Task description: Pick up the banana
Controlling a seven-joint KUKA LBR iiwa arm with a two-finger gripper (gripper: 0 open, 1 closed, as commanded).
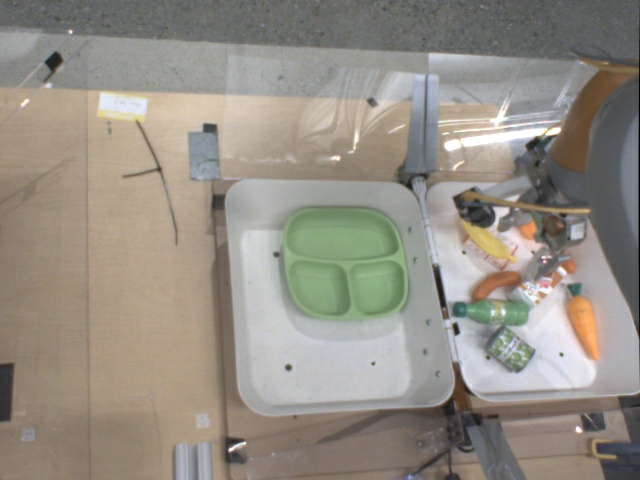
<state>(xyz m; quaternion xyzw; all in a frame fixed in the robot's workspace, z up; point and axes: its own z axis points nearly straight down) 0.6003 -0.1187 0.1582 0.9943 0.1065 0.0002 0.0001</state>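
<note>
In the right bin [600, 383], a green packet [511, 349] lies nearest, and the banana [486, 240] lies at the far left, untouched. The approach is judged under way. The gripper [547, 230] hovers just right of it, its opening impossible to tell. A leftward shift and descent are needed.

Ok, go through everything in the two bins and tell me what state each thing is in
banana: lying flat in the right bin, not gripped
green tray: upright in the left bin, nothing in its compartments
green bottle: on its side
carrot: lying flat
sausage: lying flat
pincer: low over the right bin
</note>
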